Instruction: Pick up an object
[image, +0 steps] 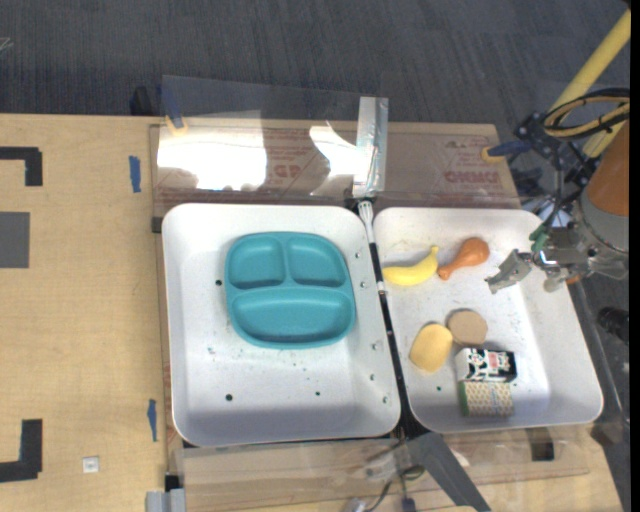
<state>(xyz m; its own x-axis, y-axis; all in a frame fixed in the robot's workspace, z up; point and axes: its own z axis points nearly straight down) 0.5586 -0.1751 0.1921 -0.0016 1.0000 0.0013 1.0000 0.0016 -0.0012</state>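
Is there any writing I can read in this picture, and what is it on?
Nothing reads clearly.
Red print on the cardboard behind the bins: too blurred to read.
Black-and-white carton in the right bin: markings too small to read.
Patterned can beside it: unreadable.

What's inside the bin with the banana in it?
In the right bin: banana, orange carrot-like toy, yellow lump, tan round thing, and a carton that hides the floor under it.

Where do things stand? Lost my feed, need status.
Gripper over right bin, nothing held. Banana, orange drumstick-shaped toy lie nearest, untouched. Nothing in the way.
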